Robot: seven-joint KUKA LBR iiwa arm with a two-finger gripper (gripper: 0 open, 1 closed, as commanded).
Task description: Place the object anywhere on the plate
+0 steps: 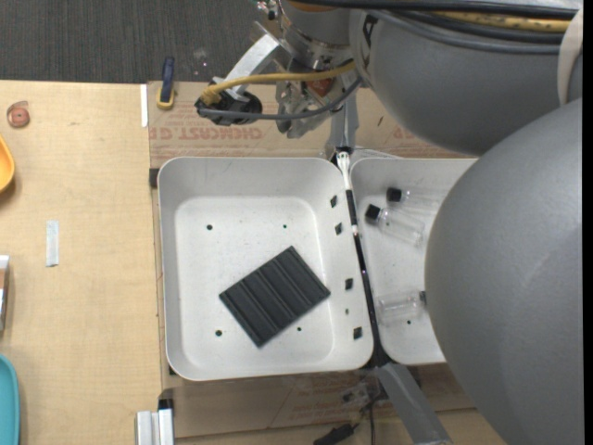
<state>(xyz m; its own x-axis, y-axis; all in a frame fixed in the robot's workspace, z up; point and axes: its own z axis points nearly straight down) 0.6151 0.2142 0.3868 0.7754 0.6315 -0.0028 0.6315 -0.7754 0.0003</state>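
Dark ribbed plate (274, 295) lies flat in left bin (176, 248) as the drop target; tool (310, 100) parked above back rim, grip state can't tell.

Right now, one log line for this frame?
gripper: above bins' far edge, fingers unclear | dark ribbed plate: left bin | clear vials: right bin

The arm's big grey body (500, 276) blocks most of the right bin (398, 341), and the pincer above the left bin (185, 360) is way too cluttered to read.
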